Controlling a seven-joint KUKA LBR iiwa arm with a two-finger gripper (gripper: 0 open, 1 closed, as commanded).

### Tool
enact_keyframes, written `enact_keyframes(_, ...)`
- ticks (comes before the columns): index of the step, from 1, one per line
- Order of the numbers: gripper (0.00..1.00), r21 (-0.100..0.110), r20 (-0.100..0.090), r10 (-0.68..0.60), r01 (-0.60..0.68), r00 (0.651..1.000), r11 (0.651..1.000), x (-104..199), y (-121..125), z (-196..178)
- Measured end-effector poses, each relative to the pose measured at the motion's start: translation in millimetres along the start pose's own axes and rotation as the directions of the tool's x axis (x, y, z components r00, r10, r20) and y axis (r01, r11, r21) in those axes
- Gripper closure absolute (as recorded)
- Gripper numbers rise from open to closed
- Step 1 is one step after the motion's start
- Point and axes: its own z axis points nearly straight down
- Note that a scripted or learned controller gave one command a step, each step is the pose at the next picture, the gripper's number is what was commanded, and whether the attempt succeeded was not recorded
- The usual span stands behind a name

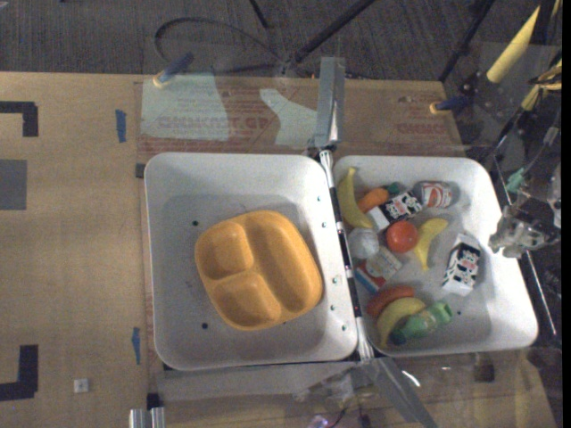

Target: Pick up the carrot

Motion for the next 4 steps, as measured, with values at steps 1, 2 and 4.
enact_keyframes(1,1.00,-0.001,0.000,-0.374,0.374,0.927,0.927,25,-4,37)
enact_keyframes(2,1.00,-0.005,0.001,0.127,-0.127,0.992,0.992,-13,-9,-68)
enact_keyframes(4,1.00,0.001,0.002,0.763,-0.763,0.646,0.646,18,-25,-38)
